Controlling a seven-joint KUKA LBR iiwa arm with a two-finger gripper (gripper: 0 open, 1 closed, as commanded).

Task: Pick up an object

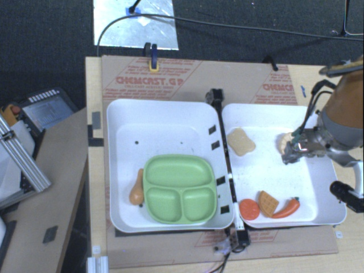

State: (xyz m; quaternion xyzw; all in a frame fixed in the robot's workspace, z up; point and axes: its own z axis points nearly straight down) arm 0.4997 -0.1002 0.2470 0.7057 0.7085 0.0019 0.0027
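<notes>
The gripper [291, 150] hangs low at the right bin's [318, 212] upper right, over a pale object [282, 141]; whether it is gripped, I cannot tell. Centre over it before closing.

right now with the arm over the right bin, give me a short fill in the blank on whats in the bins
1. The green divided plate lies in the ____ bin.
2. Left of the plate lies a ____-shaped toy.
3. The orange chili pepper lies right of the ____.
4. The gripper is over the ____ bin.

Missing words: left; drumstick; waffle; right
</notes>
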